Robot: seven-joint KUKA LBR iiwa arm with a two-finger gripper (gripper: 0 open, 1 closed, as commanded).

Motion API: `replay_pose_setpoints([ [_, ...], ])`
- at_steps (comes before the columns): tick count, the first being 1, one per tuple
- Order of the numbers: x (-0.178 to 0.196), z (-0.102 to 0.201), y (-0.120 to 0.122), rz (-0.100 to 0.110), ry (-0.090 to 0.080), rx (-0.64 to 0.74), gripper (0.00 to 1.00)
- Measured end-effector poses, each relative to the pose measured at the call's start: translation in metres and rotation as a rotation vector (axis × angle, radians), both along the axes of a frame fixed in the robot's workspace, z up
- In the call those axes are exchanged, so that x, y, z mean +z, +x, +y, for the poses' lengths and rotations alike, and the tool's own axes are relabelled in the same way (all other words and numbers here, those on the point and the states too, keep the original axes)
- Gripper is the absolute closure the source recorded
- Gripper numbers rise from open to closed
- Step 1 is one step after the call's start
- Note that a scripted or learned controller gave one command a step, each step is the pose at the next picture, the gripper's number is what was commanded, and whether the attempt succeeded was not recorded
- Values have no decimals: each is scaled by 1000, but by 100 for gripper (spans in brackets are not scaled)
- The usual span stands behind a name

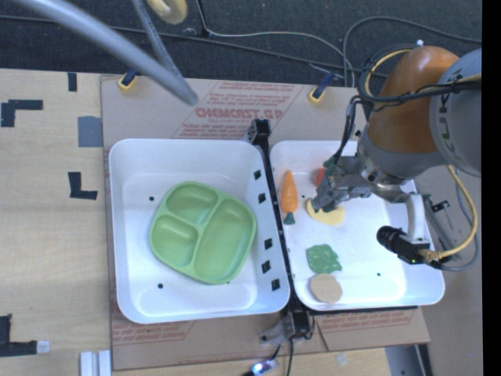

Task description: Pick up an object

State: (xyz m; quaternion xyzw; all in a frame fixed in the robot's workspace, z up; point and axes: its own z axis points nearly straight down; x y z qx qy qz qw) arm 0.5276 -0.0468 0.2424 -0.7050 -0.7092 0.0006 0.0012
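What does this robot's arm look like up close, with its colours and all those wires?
The arm is bulky and rounded, grey metal with a glossy orange band above the wrist. Black and yellow cables loop around it. Its gripper is a dark cluster of metal parts, and a black cylindrical piece sticks out on the side.

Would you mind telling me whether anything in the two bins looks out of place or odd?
Nothing stands out. The green divided plate lies flat in the left bin; the carrot, yellow piece, green piece and tan piece lie apart in the right bin.
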Motion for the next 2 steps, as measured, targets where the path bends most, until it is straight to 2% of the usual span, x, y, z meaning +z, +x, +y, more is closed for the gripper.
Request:
replay_pose_setpoints([
  [1,-1,63,-4,-1,1,2,100],
  [2,-10,106,-5,1,-1,-1,100],
])
